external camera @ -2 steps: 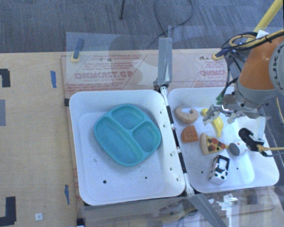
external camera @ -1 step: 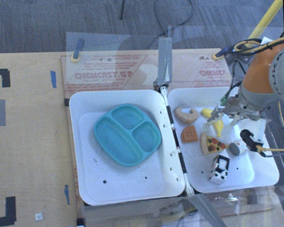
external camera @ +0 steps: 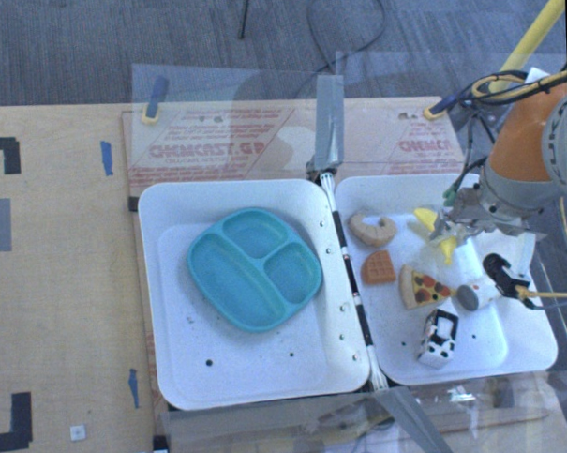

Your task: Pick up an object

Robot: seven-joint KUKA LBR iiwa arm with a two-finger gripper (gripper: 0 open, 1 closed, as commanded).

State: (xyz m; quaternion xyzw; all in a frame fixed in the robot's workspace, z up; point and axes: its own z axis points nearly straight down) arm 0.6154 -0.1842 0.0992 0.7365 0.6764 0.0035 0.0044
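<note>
Hovering low over the far part of the right bin (external camera: 533, 346), the gripper (external camera: 446, 232) sits right against a yellow toy (external camera: 424, 220). Its metal tip crosses the toy's middle, so yellow shows on both sides of it. Whether the gripper is wide, narrow or closed on the toy cannot be told from this slanted overhead view. Just to the left lie a tan ring-shaped pastry toy (external camera: 372, 229) and an orange waffle piece (external camera: 379, 267). Nearer the camera are a pizza slice (external camera: 423, 287) and a black-and-white cow figure (external camera: 439, 337). The left bin (external camera: 164, 273) holds a teal divided plate (external camera: 255, 267). The yellow toy looks like the target. A good grasp probably means centring over its narrow middle, closing firmly, then lifting straight up, clear of the pizza slice.
</note>
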